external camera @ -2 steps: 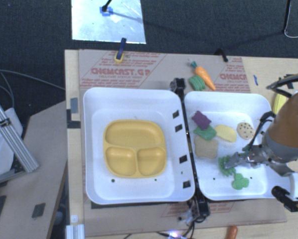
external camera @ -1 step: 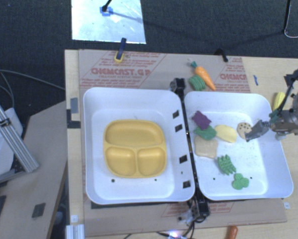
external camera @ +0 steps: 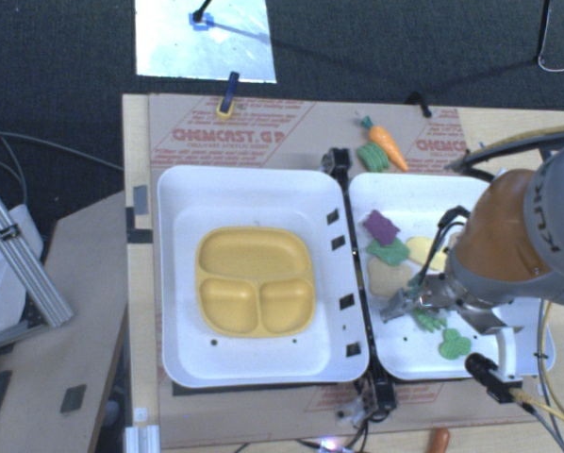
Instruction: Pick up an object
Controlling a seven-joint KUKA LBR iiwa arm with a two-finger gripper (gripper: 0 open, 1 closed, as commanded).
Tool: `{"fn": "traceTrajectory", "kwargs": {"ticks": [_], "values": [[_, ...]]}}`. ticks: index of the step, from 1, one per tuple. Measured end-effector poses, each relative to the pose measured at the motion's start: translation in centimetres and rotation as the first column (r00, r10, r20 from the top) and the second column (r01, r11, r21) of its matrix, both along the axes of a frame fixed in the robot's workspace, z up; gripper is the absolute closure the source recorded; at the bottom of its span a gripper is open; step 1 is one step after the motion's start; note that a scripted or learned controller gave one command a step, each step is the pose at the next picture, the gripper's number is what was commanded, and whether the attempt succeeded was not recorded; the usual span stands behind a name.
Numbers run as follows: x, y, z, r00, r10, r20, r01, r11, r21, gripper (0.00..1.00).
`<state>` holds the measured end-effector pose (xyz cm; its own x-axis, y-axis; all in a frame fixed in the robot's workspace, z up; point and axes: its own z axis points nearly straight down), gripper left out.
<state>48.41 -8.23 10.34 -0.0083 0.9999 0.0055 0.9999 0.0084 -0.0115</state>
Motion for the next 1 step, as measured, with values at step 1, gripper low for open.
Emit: {"fn": "traceTrajectory", "kwargs": {"ticks": [1], "values": [[0.32, -0.45, 1.87, 1.0, -0.005, 0.014, 0.005, 1.0, -0.005, 1.0]]}}
